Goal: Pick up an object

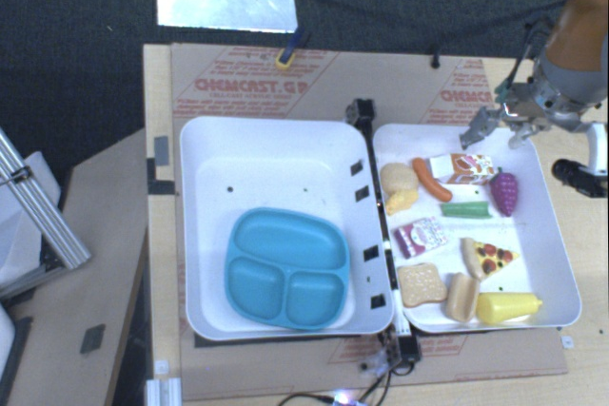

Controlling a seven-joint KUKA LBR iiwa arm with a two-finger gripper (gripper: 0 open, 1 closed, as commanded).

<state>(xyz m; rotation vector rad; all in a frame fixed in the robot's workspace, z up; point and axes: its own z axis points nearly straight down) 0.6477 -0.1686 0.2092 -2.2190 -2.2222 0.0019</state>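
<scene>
Reaching in from the right, I hang my pincer, fingers spread and holding nothing, above the right bin's far edge. Below lie toy grapes, a carton and a hot dog. The left bin carries a blue divided plate.

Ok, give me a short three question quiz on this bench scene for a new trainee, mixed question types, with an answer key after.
1. True or false: the blue divided plate lies in the right bin.
2. Multiple choice: which item sits nearest the front right corner of the right bin? A) purple grapes B) yellow squeeze bottle C) pizza slice
3. Fill in the blank: the gripper hovers over the ____ edge of the right bin, holding nothing.

Key
1. False; it lies in the left bin.
2. B
3. Far
</scene>
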